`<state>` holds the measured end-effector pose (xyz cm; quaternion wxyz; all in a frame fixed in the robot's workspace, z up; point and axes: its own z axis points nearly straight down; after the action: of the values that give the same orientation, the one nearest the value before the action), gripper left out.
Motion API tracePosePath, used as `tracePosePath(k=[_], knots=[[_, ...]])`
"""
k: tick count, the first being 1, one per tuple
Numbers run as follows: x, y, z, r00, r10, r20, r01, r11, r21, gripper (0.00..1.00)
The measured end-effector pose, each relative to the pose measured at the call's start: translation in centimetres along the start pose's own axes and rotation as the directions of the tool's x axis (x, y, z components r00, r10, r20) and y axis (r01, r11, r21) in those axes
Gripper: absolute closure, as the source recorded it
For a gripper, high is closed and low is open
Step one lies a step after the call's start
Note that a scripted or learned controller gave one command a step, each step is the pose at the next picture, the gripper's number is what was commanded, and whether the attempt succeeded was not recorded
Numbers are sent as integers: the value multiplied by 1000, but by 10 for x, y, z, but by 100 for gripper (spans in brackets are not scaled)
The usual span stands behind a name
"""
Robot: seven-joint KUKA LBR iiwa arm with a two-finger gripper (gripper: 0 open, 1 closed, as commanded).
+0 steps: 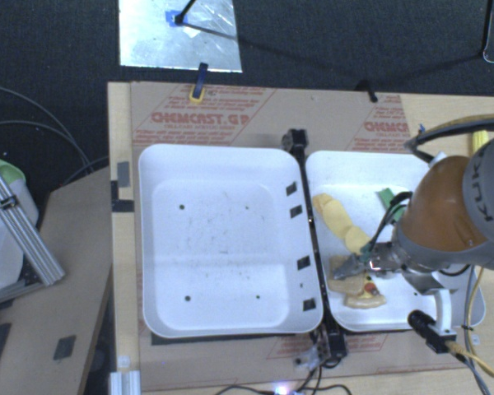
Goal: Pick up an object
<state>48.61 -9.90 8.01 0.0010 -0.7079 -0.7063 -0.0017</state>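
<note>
The arm, grey with its orange band (445,204), reaches in from the right and hangs low over the right bin (346,164), and the end effector (364,262) is down among the objects near that bin's front left corner. How it stands is hard to call: the tips are dark and small against the clutter, so I cannot tell whether it is spread or pressed together, and nothing clearly sits in its grip. Just up and to the left of the end effector lies a pale yellow, banana-like piece (339,217), its lower end almost touching the tool. Right under and slightly left of it is a tan, flattish object (342,268), and just below that, toward the bin's front wall, a beige piece with red and yellow marks (367,296). Above the end effector, close against the arm, a small green item (385,196) peeks out. Well off to the left sits the left bin (222,245), white, its floor lightly speckled. Both bins rest on the tabletop (230,115), which is covered in brown printed board.
</note>
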Motion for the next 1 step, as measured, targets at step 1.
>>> tracePosePath(k=[1], knots=[[18,61,-6,1000,-10,4,10,1000,-8,0]])
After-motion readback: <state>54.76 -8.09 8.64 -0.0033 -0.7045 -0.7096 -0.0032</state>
